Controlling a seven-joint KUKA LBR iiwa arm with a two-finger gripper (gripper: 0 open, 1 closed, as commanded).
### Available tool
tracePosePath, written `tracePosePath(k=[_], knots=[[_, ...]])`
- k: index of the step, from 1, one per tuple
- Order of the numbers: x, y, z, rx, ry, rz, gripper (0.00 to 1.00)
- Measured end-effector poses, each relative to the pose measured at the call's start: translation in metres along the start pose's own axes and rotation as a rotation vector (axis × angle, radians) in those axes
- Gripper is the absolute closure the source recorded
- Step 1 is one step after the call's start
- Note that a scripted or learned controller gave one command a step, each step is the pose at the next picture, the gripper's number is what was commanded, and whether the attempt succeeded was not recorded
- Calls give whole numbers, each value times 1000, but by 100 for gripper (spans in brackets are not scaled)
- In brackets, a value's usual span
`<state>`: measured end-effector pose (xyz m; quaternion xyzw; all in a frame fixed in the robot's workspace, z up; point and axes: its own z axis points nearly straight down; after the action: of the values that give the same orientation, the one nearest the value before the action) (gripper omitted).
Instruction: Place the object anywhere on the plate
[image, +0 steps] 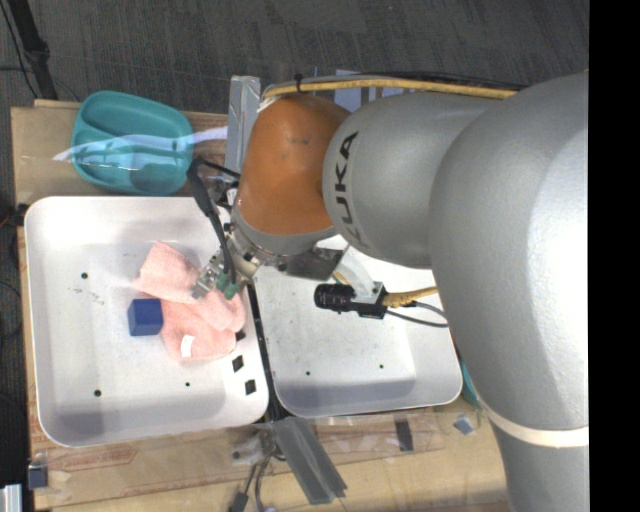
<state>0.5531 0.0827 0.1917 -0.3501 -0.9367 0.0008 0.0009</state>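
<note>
From my remote seat, the arm (480, 190) took up most of the camera view: a smooth, rounded grey casing reaching in from the right, with a glossy orange band (290, 165) bulging above the wrist. Below it lay the two shallow white bins with rounded corners, the left bin (60, 380) and the right bin (400, 385), side by side and touching along their inner rims, both matte and lightly speckled. Beyond the left bin's far edge sat a teal plastic scoop-shaped container (130, 140), smooth and translucent at its lip. In the left bin lay a soft, crumpled pink cloth (195, 300), folded loosely with wrinkled edges. The gripper (218, 283) hung at the cloth's right side, right over its fabric, and I could not tell how its tips stood, as they were small and blurred against the cloth. Touching the cloth's left edge sat a small blue cube (145, 317), sharp-cornered and solid-looking, resting on the bin floor. A black cylindrical fitting (345, 298) with a thin cable hung over the right bin.
</note>
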Motion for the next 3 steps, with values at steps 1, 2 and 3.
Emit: tracePosePath(k=[1, 2, 3], knots=[[33, 63, 1, 0, -1, 292, 100], [20, 62, 38, 4, 1, 350, 100], [-28, 68, 30, -1, -1, 224, 100]])
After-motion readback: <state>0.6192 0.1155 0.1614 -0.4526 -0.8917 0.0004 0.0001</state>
